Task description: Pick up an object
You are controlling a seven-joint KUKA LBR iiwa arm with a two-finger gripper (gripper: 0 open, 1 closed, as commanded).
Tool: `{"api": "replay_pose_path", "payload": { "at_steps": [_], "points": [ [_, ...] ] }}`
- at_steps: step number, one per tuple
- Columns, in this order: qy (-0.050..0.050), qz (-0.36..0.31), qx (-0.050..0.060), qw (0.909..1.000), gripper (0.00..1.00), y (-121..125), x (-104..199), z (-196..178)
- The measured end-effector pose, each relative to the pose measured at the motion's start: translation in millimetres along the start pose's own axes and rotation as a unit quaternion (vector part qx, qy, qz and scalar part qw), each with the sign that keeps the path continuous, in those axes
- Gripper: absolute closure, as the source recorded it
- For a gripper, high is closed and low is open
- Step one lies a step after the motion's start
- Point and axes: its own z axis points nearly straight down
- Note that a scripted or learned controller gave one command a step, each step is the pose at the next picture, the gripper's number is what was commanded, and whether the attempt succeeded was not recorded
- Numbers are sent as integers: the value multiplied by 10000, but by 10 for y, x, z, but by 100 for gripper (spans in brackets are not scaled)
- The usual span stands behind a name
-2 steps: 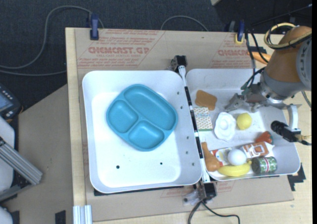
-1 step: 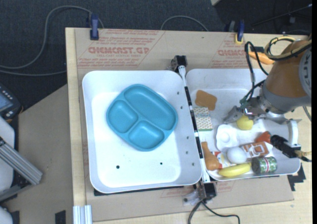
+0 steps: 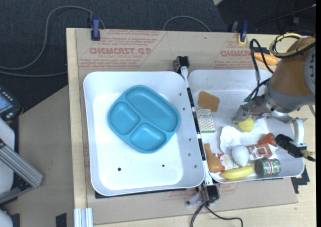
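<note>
We've got the gripper [image 3: 246,115] down in the right bin [image 3: 225,78], fingers clamped on a small yellow lemon [image 3: 246,124]

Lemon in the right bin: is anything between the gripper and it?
Nothing visible does. The gripper sits low right at the lemon, its tips at the lemon's upper edge. The white cup lies beside it to the lower left, not between.
</note>
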Motion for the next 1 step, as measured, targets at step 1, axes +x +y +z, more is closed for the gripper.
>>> {"api": "replay_pose_path", "payload": {
  "at_steps": [1],
  "points": [
    [12,-65,-48,10000,100,265,1010,-959]
  ]
}}
